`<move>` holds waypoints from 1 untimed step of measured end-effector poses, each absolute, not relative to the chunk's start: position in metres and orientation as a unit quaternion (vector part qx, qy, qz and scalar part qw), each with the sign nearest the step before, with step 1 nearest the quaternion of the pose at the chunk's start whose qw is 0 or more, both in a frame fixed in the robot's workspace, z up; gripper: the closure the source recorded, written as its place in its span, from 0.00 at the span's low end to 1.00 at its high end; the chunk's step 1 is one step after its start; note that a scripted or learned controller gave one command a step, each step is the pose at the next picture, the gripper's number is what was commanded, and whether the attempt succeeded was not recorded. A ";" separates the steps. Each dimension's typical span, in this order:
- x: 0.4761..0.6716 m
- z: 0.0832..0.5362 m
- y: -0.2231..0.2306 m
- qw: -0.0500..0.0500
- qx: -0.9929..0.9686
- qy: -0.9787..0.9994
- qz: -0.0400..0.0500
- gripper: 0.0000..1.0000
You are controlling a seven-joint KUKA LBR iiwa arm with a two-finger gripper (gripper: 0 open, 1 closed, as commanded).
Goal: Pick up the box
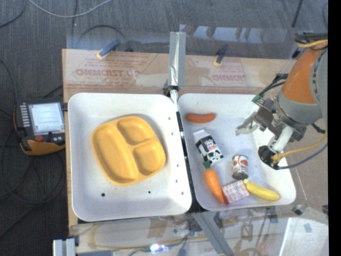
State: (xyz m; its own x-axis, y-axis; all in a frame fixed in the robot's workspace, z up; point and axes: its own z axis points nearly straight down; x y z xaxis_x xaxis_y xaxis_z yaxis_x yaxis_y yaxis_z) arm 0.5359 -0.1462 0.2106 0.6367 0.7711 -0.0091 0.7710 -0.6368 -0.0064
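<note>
nearest us, along the front of the right bin [287, 193], we see a small red and white box [235, 192] lying tilted between a carrot [213, 185] and a banana [261, 191], touching or nearly touching both. just behind it stands a small can [240, 167], and left of that a black and white carton [209, 149]. farther back lies a sausage [200, 117]. the left bin [80, 196] holds a yellow divided tray [128, 149]. the gripper [249, 126] hangs over the right bin's far right part, well apart from the box; we cannot tell how it is set.
</note>
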 end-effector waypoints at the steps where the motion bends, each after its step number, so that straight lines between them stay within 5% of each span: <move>1: 0.482 0.104 -0.124 0.004 -0.943 -0.334 0.005 0.00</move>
